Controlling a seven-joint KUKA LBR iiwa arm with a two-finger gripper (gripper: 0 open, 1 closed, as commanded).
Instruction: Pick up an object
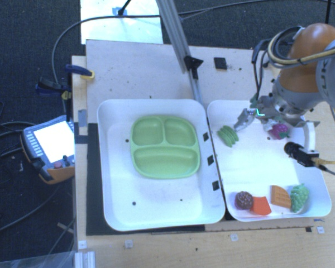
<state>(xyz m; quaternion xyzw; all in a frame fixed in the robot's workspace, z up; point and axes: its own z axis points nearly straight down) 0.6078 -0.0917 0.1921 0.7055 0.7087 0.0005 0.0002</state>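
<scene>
Two shallow white bins sit side by side on the table point(128, 66). The left bin point(117, 205) holds one thing, a green divided plate point(164, 147) with three compartments, lying near its middle toward the far wall. The right bin point(251, 172) holds six small items. One green ridged piece, perhaps a toy pickle point(228, 135), lies near the far left corner. One purple cluster, like toy grapes point(278, 130), lies toward the far right wall. Four more line the near wall: a dark red-brown round piece point(244, 200), an orange-red wedge point(261, 205) touching it, a tan waffle-like square point(280, 196), and a green leafy lump point(300, 196) in the near right corner.

The jaws point(243, 119) hang over the right bin's far side, just beside the pickle, between it and the grapes; whether they are spread or pressed together cannot be told, since the view blurs them. The arm's wrist hides part of the bin's far right corner, and the grapes are partly covered. The middle of the right bin is open floor.
</scene>
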